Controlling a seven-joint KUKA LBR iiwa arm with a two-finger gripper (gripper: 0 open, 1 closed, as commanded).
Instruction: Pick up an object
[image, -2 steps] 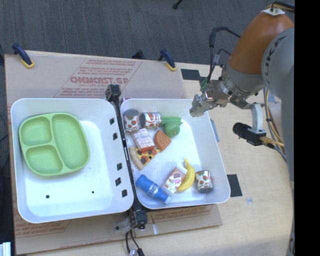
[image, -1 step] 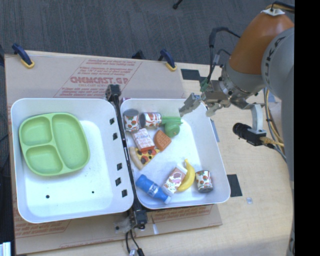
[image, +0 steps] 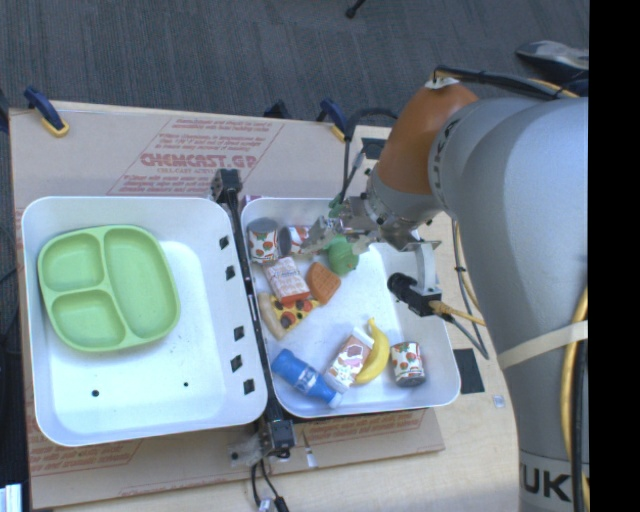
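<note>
My gripper (image: 332, 228) hangs low over the back of the right bin (image: 440, 375), under the arm's orange band. A small green toy (image: 343, 256) lies directly beneath and in front of it, touching or nearly touching it; the view does not show whether it is held. Just left of the gripper stand a small can (image: 263, 243) and a second can (image: 298, 237). An orange toy (image: 323, 283) and a red-and-white snack packet (image: 286, 279) lie a little nearer to the front.
Further forward in the right bin lie a pizza slice (image: 285, 313), a blue bottle (image: 299, 375), a small carton (image: 347, 360), a banana (image: 377, 352) and another can (image: 407, 363). The left bin (image: 200, 390) holds a green divided plate (image: 108, 288).
</note>
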